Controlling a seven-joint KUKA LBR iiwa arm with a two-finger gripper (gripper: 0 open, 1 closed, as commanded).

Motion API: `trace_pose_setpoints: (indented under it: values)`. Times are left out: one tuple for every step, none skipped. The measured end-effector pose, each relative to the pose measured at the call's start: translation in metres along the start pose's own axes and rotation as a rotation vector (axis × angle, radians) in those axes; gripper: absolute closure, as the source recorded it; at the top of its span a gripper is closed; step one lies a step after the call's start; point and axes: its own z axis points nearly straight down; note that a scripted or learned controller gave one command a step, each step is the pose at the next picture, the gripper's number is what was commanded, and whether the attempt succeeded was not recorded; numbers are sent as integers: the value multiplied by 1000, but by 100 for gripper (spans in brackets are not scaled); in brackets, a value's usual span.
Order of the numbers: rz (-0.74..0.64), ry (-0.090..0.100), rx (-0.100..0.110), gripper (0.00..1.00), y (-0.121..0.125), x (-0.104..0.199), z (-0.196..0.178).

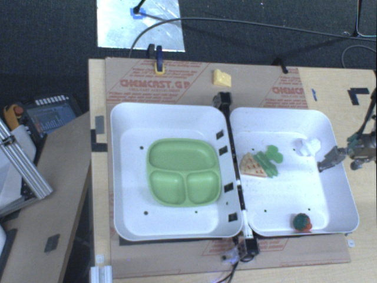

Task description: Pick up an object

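On the bench [330, 87], two white bins [177, 114] sit above dark carpet [47, 28]

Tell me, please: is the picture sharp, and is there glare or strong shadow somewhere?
Camera view: lighting is even and shadows are faint; the shiny sheet above the bench gives patchy glare; the white bins look nearly washed out; the gripper at the right edge is soft and slightly blurred; the small items are coarse in detail.

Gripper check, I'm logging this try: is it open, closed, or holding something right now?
Gripper: cannot be told. It sits at the right white bin's right side, beside the small white crumpled object.
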Motion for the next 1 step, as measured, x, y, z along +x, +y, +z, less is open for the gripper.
trace_pose_setpoints:
  values:
    - [-3,-2,-9,0,2,1,-5]
